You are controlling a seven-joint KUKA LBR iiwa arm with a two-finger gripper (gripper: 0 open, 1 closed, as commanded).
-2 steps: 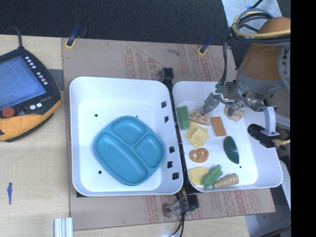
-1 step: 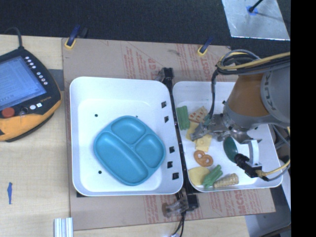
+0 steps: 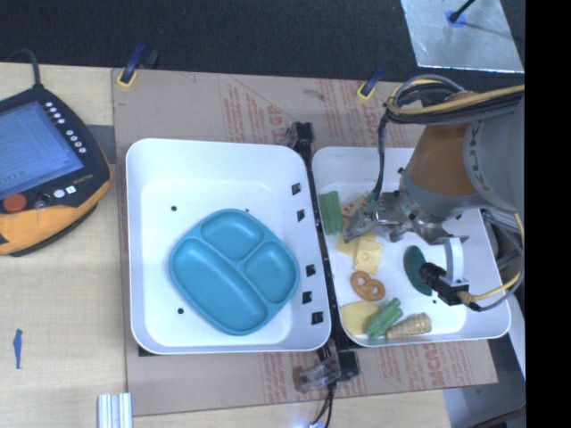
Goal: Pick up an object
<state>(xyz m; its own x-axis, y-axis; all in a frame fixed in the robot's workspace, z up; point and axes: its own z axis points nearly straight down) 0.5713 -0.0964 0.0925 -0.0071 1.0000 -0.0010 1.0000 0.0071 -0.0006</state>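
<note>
My gripper (image 3: pixel 359 220) is low in the right bin (image 3: pixel 477 326), near its left side, reaching in from the grey and orange arm (image 3: pixel 446 163). It sits just right of a green pickle-shaped piece (image 3: pixel 331 212) and just above a yellow cheese wedge (image 3: pixel 368 255). Below these lie a brown pretzel (image 3: pixel 367 285), a green bean pod (image 3: pixel 385 317), a tan cone (image 3: pixel 411 325) and a pale yellow piece (image 3: pixel 355 312). A dark green oval piece (image 3: pixel 413 266) lies to the right of the cheese. Nothing is visibly held.
The left bin (image 3: pixel 152 168) holds a blue divided plate (image 3: pixel 234 270). A black rail with clips (image 3: pixel 312 239) separates the two bins. A control pendant (image 3: pixel 45 172) rests on the bench at the far left. Cables (image 3: pixel 486 288) loop off the wrist over the right bin.
</note>
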